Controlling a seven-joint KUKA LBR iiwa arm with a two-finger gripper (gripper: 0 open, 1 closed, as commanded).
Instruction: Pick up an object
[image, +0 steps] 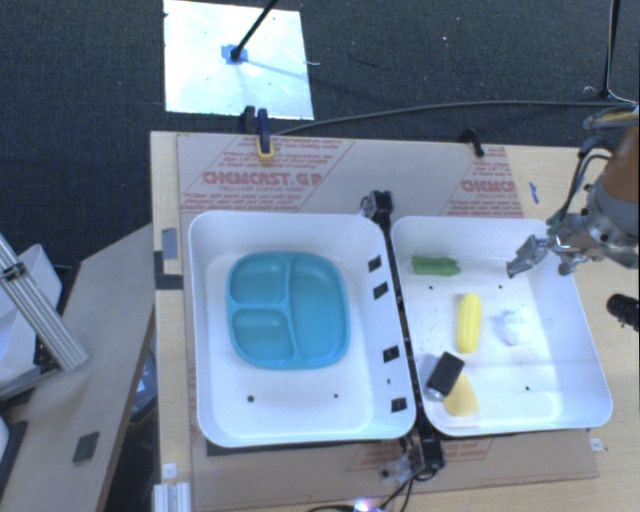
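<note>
High fixed view, slanting down over both bins (300, 225)

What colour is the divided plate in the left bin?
Light blue, the plate, clearest in the camera view.

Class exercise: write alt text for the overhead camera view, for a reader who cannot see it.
A grey robot arm's gripper hovers over the far right of the right bin, which holds a green vegetable, a corn cob, a black block, a yellow piece and a white object. The left bin holds a blue divided plate.
</note>
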